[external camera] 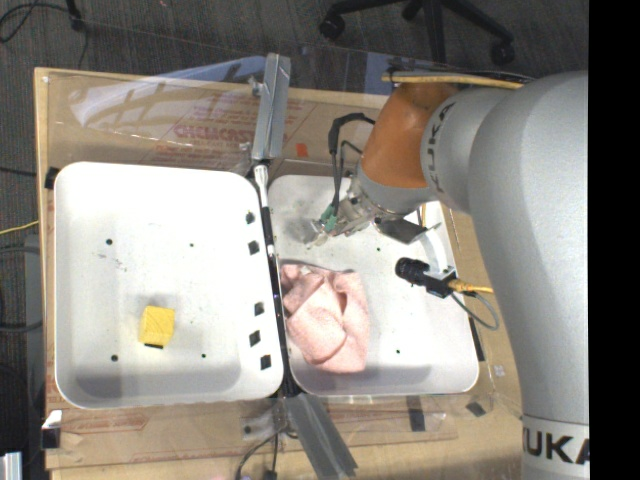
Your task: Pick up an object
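Observation:
A crumpled pink cloth point(325, 316) lies in the right bin point(440, 363), against its left wall. A small yellow block point(157, 326) sits in the left bin point(150, 228), near its front. My gripper point(326, 227) hangs low over the back left part of the right bin, just behind the pink cloth and apart from it. A small greenish bit shows at its tip; I cannot tell what it is.
A metal divider rail point(268, 148) runs between the two bins. The grey arm with its orange band point(400, 148) covers the right bin's back right corner. A clear plastic sheet point(170, 118) lies behind the bins.

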`<move>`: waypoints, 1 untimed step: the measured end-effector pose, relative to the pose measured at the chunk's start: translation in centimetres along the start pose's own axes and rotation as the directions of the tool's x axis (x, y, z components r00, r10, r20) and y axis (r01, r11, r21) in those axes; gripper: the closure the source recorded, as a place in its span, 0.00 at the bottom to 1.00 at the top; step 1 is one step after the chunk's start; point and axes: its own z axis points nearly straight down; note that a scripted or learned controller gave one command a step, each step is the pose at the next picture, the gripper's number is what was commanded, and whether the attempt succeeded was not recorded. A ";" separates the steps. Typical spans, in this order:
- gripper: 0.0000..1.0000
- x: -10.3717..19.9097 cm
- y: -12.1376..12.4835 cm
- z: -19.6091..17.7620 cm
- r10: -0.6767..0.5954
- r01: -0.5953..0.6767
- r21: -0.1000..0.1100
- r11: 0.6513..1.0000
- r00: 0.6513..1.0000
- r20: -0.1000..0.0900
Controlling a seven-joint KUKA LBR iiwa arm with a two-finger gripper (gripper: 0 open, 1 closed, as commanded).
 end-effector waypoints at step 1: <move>0.00 0.0 0.0 0.0 0.000 0.000 0.000 1.000 1.000 0.000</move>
